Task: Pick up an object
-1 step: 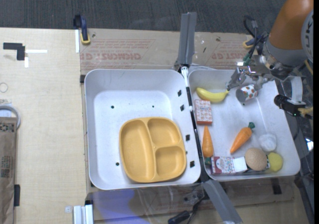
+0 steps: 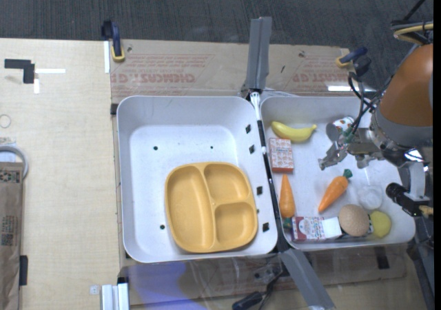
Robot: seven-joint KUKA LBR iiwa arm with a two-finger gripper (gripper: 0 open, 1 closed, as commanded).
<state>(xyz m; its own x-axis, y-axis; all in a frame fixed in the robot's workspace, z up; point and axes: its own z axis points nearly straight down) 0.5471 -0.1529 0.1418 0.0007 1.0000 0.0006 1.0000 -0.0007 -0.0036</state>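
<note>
so, two white bins side by side on the bench. left bin [image 2: 138, 184] has a yellow divided plate [image 2: 210, 207], three compartments, sitting toward its near right part. right bin [image 2: 310, 105] holds the loose stuff: a banana [image 2: 294, 130] at the far left, a small red-and-white box [image 2: 280, 154] just near of it, an orange carrot-like piece [image 2: 286, 196] lying along the left wall near of the box, a carrot w/ green top [image 2: 333, 191] tilted around mid bin, a red-and-white carton [image 2: 313, 228] lying flat against the near wall, a tan egg-shaped ball [image 2: 353, 220] touching its right end, and a yellow round fruit [image 2: 380, 224] just right of the ball. a clear round lid-like thing [image 2: 371, 198] sits just far of those two, hard to make out.

arm comes in from the right, orange band [image 2: 413, 88] over the bin's far right corner. gripper [image 2: 335, 153] hangs over the right bin, just far of the green-topped carrot & right of the banana, apart from both. fingers look slightly parted w/ nothing between them; can't tell exactly how wide. all the objects lie on the bin floor, none lifted.
</note>
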